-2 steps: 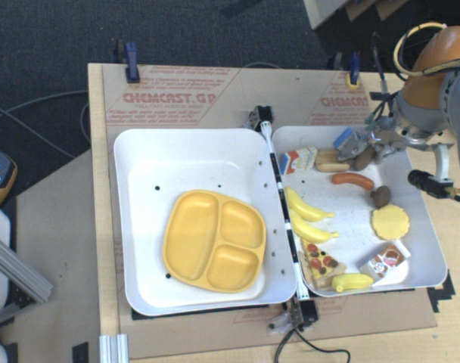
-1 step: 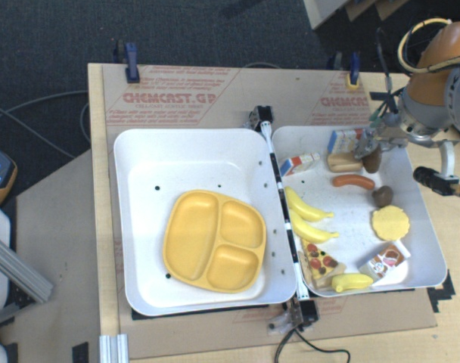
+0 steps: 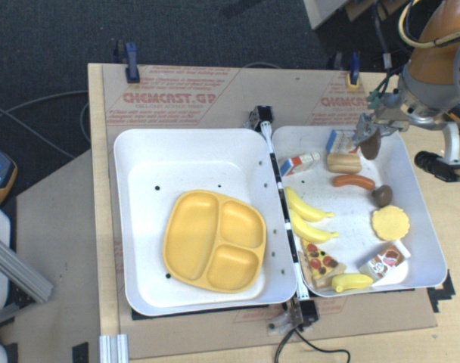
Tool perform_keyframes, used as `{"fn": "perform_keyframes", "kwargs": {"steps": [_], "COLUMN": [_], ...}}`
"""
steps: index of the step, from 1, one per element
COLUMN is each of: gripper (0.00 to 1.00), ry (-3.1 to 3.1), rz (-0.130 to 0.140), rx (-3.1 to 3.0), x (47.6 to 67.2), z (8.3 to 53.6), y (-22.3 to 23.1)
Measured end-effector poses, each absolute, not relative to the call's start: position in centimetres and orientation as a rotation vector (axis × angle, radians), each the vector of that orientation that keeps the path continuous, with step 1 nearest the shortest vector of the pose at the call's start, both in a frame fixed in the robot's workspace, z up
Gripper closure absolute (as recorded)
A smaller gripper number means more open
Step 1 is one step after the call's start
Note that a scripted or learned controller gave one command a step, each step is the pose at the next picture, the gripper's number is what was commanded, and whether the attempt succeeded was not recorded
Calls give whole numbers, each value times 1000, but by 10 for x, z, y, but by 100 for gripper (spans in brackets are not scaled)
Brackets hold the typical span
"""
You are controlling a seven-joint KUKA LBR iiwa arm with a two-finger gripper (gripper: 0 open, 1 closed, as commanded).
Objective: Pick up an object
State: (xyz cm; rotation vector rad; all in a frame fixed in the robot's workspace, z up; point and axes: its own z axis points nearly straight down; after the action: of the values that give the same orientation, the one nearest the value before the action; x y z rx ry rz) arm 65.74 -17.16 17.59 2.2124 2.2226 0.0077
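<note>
Seen from above, a bench [image 3: 215,89] holds two white bins. The left bin [image 3: 139,165] contains a yellow divided plate [image 3: 213,240]. The right bin [image 3: 411,195] holds toy foods: two bananas [image 3: 309,218], a sausage [image 3: 353,181], a bread roll [image 3: 343,162] and a round cracker [image 3: 390,222]. The gripper [image 3: 368,138] hangs at that bin's far edge, just beside the roll; whether its jaws are apart cannot be told.

left bin [image 3: 132,157]: tray [image 3: 213,240] | right bin [image 3: 419,225]: bananas [image 3: 309,219], sausage [image 3: 354,181], cookie [image 3: 390,223]

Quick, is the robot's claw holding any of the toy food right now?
Gripper: cannot be told if it is open or closed; it hangs just above the bread roll, and nothing seen between its fingers.
</note>
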Motion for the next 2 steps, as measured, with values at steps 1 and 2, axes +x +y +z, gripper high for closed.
{"fn": "perform_keyframes", "kwargs": {"steps": [1, 2], "gripper": [100, 100], "ry": [2225, 2227], "rz": [-1, 2], "rx": [2221, 2218], "x": [639, 617], "z": [181, 217], "y": [-148, -108]}}
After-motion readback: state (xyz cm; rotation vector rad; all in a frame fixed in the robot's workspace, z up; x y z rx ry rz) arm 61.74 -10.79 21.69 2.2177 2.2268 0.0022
